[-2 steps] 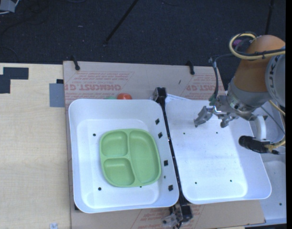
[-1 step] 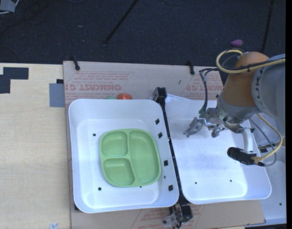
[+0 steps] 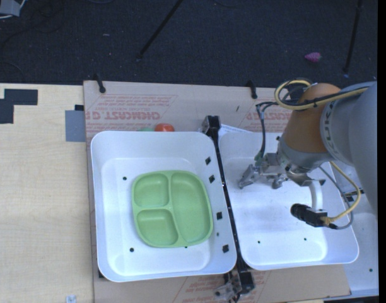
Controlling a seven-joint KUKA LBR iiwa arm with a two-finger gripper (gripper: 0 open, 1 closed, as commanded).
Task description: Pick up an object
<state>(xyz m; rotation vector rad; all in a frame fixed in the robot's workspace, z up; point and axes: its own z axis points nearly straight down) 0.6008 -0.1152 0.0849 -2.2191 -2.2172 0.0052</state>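
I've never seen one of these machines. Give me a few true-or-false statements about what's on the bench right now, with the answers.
1. A green tray lies in the left bin. True.
2. The tray has three compartments. True.
3. The pincer is over the left bin. False: it is over the right bin.
4. The pincer holds the tray. False: the tray lies apart from it, in the other bin.
5. The tray is full of food. False: its compartments are bare.
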